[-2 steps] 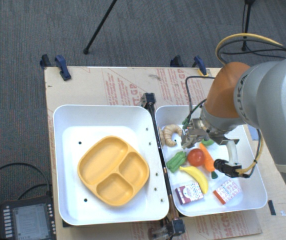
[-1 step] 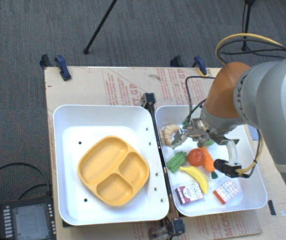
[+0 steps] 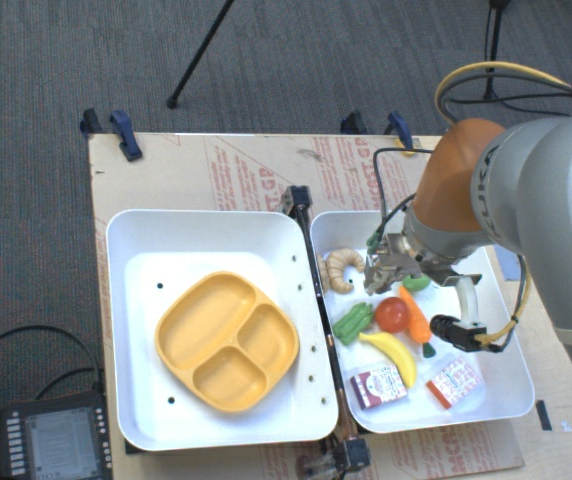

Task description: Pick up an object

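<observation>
The grey two-finger gripper (image 3: 384,276) hangs low over the right shallow white plastic bin (image 3: 514,388); whether it is open or closed, I cannot tell. Just left of it lies a tan curled croissant-like toy (image 3: 343,267). Just below it sit a round red toy tomato (image 3: 392,314), an orange toy carrot (image 3: 415,315) and a green ridged toy vegetable (image 3: 352,321). Further below lie a yellow toy banana (image 3: 391,354), a dark red small carton (image 3: 378,387) and a red-and-white packet (image 3: 454,382); their printing is too small to read. Far left, a yellow three-compartment plate (image 3: 227,341) rests in the left white bin (image 3: 126,268). The brown cardboard bench top (image 3: 226,173) carries faint red lettering, illegible here.
</observation>
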You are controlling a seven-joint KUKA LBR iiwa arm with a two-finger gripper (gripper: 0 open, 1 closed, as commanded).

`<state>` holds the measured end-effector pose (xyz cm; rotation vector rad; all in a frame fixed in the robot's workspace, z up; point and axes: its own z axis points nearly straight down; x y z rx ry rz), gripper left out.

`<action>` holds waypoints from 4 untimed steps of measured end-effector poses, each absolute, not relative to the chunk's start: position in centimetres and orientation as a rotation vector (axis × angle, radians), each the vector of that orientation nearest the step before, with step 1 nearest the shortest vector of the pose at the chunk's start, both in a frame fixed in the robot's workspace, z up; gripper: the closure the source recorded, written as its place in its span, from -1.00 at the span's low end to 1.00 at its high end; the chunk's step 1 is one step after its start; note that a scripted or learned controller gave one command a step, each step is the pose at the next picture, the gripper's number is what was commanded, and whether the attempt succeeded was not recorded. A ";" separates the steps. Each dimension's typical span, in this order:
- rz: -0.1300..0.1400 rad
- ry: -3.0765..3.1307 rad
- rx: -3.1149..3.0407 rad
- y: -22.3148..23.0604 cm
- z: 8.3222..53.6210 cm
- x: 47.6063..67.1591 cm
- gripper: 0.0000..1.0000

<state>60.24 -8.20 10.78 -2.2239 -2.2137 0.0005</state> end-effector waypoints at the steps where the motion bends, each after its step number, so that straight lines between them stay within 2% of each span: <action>1: 0.001 -2.213 -2.224 -8.2 10.8 60.2 -1.00; 2: 0.006 -2.217 -2.217 -10.2 8.7 64.3 -1.00; 3: 0.006 -2.223 -2.212 -10.1 9.7 64.3 1.00; 4: 0.007 -2.223 -2.211 -10.1 9.7 64.3 -1.00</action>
